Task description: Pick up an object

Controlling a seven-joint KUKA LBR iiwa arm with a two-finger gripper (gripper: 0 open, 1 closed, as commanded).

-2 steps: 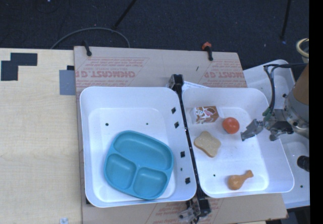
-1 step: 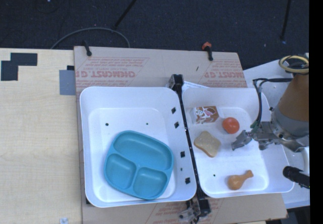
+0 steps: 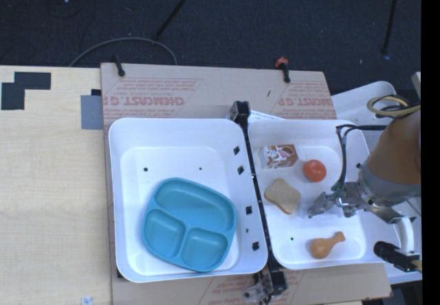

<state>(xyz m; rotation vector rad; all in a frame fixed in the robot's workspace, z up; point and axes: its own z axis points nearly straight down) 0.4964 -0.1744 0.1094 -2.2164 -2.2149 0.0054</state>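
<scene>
Fingers (image 3: 323, 205) look spread and bare, so we should lower them squarely over the bread slice (image 3: 282, 196) just beside them, clear of the tomato (image 3: 315, 170) beyond.

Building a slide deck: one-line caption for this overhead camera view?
Gripper hovers in the right bin among toy foods; a blue tray sits left.
</scene>
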